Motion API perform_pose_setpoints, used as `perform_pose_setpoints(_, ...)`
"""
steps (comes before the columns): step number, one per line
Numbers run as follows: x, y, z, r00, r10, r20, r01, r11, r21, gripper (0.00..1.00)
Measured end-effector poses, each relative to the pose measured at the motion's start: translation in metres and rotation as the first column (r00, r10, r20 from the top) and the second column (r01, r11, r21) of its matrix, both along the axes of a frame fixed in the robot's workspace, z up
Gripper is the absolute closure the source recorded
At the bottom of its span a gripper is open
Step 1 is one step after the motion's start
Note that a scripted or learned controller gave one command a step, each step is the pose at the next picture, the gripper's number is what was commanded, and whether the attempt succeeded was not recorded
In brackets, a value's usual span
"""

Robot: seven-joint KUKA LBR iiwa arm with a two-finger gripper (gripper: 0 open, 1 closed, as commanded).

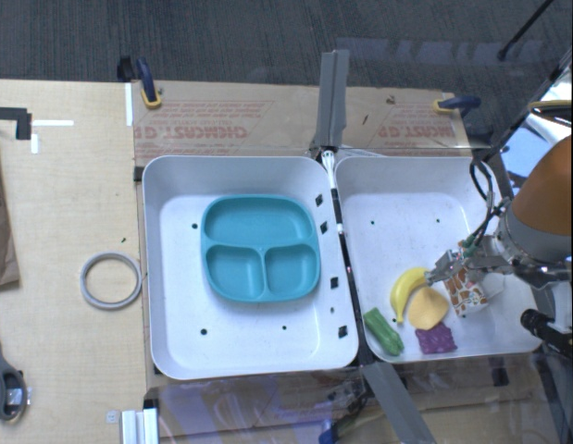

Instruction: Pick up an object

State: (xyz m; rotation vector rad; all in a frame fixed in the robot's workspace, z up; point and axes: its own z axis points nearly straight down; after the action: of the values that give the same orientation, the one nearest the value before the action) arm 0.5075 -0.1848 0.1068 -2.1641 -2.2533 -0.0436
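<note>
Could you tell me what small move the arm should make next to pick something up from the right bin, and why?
Probably a short descent, slightly leftward, onto the yellow plastic banana. The end effector sits just right of it, beside a white-and-orange patterned small box. I cannot tell whether anything is held. The banana lies close, with a yellow rounded fruit, a purple toy and a green vegetable crowding its lower end.

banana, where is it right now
In the camera view the banana lies in the right bin, toward its front, left of the gripper, touching a yellow-orange round piece, with a green toy just below.
</note>
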Motion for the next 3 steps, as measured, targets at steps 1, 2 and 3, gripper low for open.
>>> perform_pose_setpoints(1, 0.001, 0.0, 0.0, 1.0, 0.001, 0.002, -0.001, 1.0, -0.001, 0.0)
perform_pose_setpoints(2, -0.022, -0.037, 0.133, 1.0, 0.027, -0.007, -0.028, 0.999, -0.034, 0.0)
perform_pose_setpoints(3, -0.03, -0.025, 0.02, 0.967, -0.256, -0.011, 0.256, 0.966, -0.032, 0.0)
